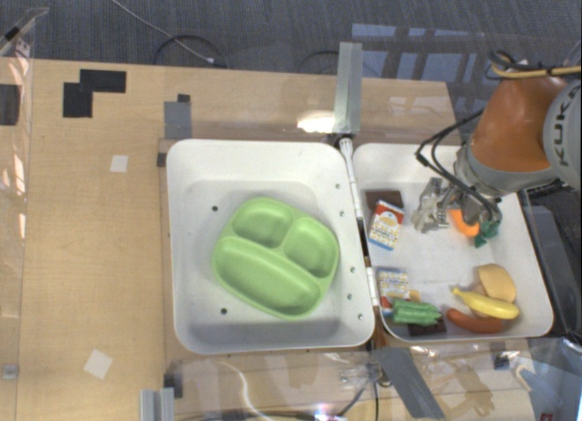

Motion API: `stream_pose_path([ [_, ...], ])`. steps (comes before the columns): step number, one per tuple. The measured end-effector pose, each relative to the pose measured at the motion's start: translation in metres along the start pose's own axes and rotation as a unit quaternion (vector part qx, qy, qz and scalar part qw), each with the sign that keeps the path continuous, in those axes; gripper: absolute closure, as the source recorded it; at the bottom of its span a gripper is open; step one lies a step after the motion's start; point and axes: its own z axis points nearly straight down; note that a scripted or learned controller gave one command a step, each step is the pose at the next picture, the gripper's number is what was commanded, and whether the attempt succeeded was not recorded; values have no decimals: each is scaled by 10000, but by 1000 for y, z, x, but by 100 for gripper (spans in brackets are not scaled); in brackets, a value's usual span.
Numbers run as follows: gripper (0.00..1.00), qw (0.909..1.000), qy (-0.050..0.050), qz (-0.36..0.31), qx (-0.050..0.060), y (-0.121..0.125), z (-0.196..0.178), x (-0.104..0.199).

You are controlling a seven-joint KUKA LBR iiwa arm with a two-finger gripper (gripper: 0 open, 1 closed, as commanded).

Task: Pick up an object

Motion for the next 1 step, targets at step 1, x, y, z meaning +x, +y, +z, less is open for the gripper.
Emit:
stream_pose_path([
  [1,100,9986,39,531,-3,23,-126,-55],
])
